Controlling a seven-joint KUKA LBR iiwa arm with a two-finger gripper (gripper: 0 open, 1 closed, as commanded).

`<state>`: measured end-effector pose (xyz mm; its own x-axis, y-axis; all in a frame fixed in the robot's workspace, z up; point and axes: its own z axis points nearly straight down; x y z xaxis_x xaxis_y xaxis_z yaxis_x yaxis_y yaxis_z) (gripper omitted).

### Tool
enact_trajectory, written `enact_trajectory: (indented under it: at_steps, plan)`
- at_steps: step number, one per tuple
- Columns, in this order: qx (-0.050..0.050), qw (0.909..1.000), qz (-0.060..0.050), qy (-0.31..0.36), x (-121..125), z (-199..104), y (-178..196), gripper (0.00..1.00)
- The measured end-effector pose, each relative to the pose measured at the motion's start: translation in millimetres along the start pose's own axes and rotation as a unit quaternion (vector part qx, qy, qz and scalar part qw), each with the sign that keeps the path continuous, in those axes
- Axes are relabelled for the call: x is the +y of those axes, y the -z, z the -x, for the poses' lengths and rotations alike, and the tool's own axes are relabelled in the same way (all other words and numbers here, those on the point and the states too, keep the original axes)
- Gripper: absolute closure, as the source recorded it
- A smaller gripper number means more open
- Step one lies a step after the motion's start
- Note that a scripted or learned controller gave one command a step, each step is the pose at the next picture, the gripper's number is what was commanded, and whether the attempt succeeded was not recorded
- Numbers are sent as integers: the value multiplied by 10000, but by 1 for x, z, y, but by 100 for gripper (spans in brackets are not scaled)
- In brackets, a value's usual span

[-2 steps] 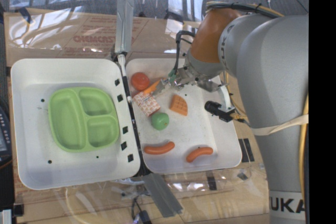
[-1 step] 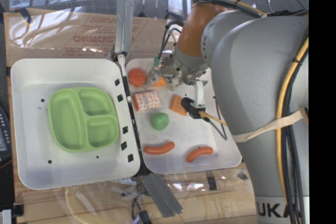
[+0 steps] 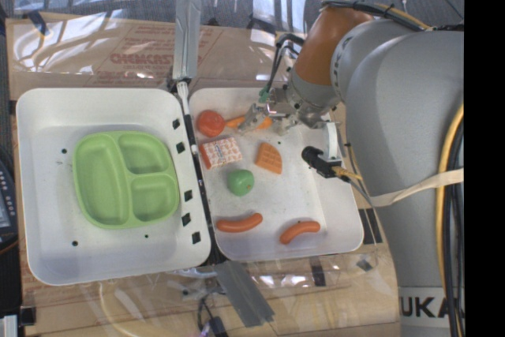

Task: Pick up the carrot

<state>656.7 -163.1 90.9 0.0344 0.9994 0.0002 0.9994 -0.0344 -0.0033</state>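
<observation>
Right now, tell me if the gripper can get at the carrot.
Probably yes. The gripper is already right at the carrot in the right bin; the tomato touches only its far end.

I see the desk [image 3: 95,51], brown with glare under clear plastic sheeting. Two white bins sit directly on it, touching side by side: left bin [image 3: 47,249] at 9 o'clock, right bin [image 3: 335,237] toward 3 o'clock. Grey tape strips [image 3: 241,292] at 6 o'clock.
</observation>
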Motion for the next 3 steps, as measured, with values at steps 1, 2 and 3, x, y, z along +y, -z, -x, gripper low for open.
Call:
enact_trajectory:
  at_steps: [1,2,3]
  plan:
    - [6,9876,-38,1572,-1,-10,-1,0]
    - [29,9874,-54,1582,-1,28,-2,0]
    - [6,9870,-19,1610,2,27,9,100]
